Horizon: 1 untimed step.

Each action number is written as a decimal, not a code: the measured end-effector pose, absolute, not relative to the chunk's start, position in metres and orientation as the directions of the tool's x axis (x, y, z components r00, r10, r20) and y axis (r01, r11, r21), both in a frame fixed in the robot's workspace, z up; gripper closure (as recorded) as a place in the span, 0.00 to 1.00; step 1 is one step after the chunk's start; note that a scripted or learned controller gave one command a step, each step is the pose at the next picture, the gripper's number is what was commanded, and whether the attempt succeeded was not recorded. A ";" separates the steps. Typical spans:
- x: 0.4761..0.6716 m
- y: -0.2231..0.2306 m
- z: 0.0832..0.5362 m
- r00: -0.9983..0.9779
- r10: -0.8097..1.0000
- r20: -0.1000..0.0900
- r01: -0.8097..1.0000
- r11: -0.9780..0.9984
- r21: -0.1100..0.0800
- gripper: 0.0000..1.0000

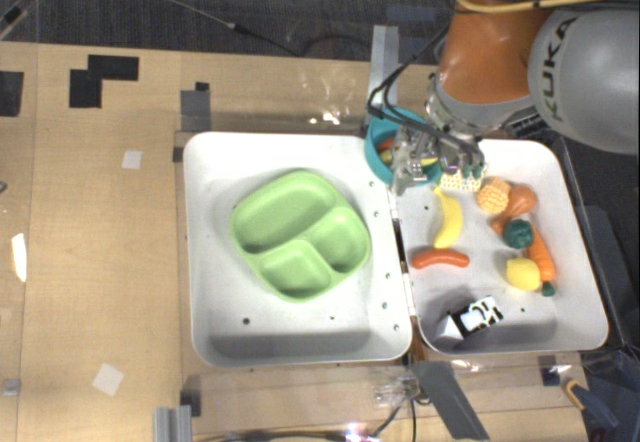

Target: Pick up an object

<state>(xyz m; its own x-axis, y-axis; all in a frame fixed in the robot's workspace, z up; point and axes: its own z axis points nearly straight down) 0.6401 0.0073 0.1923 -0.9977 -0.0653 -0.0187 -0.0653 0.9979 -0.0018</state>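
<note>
— Hovering where, the gripper (437,162)?
— Over the right bin's (575,260) far-left corner, by a teal bowl (380,148). Finger state: cannot tell.
— And the banana (450,219)?
— Just below it, lying free beside the sausage (440,258).

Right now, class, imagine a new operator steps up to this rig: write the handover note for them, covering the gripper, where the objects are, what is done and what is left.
Gripper: low over the far left corner of the right bin, beside a teal bowl. Nothing visibly held.
Right bin: banana, red sausage, corn, carrot, lemon, a dark green piece, a black and white item near the front.
Left bin: green divided plate.
Done: nothing picked up.
Left: grasp one object and lift it.
</note>
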 end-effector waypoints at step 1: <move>0.669 -0.010 0.272 -0.986 -0.166 -0.015 -0.166 0.986 -0.002 1.00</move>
<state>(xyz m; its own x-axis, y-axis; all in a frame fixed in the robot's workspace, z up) 0.6690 -0.0098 0.2716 -0.9859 -0.1664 -0.0149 -0.1664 0.9861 -0.0019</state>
